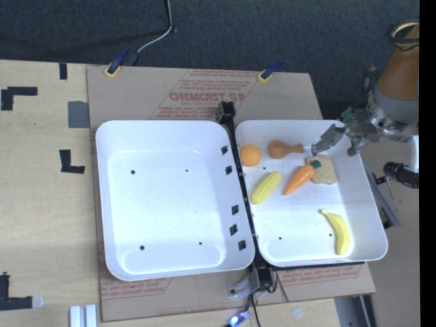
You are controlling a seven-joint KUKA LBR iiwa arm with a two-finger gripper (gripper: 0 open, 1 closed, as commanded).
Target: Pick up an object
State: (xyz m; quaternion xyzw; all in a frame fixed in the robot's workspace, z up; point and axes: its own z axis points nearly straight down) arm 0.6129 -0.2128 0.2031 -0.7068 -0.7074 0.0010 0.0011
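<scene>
Gripper [325,142]: over the upper right part of the right bin [368,203], reaching in from the right edge. I cannot tell how far open it is, and nothing can be seen held in it.
Nearest candidates: carrot [300,178] lying at a slant just below and left of the gripper tip; beige piece [325,171] touching the carrot's top end, almost directly under the tip.
Other objects, right bin: tan drumstick-like piece [285,148] left of the tip; orange [251,155] near the divider; corn cob [266,187] lower left of the carrot; banana [338,231] well apart, toward the front right corner.
Left bin [109,182]: bare white floor in view.
Stage (judgement): approach, descent not yet made; no grasp.
Risk 1: carrot and beige piece touch, so a closing grip may catch both or push one aside.
Risk 2: carrot is tapered and smooth-looking; a pinch near the thin end would likely squeeze it out.
Risk 3: tip sits near the bin's back wall; a descent off target could strike the rim.
</scene>
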